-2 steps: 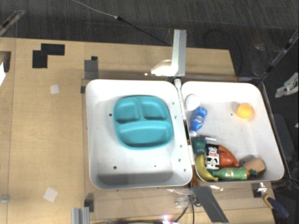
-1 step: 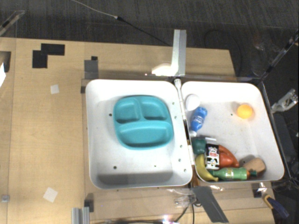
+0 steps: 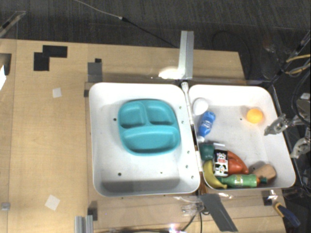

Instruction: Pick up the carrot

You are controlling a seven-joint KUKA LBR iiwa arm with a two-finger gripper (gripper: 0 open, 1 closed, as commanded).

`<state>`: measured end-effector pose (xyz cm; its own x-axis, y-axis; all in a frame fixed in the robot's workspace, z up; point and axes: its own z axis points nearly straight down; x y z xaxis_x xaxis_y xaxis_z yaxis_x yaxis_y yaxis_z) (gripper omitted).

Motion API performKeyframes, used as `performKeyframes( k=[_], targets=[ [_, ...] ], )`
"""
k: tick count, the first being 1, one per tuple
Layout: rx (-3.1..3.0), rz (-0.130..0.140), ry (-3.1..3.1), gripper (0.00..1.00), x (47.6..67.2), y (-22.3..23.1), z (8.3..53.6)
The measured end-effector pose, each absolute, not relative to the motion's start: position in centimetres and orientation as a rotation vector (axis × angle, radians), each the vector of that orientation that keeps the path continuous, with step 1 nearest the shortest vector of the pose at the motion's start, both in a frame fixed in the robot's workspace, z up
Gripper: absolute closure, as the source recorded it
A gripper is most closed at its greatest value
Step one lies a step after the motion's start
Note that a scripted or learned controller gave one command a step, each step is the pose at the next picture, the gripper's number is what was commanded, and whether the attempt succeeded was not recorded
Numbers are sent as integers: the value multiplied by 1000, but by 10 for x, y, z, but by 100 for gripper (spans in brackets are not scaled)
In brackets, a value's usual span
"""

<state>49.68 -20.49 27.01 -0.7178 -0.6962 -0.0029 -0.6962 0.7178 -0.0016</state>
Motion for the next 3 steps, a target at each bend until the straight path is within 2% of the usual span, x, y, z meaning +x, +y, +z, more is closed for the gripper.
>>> performKeyframes(
  k=[1,2,3],
  targets=[
    [-1331,4,2844,0,525,-204,163],
    [-1317,-6,2843,0,578,-204,151],
    [-1527,-15,2730,0,625,-206,97]
  ],
)
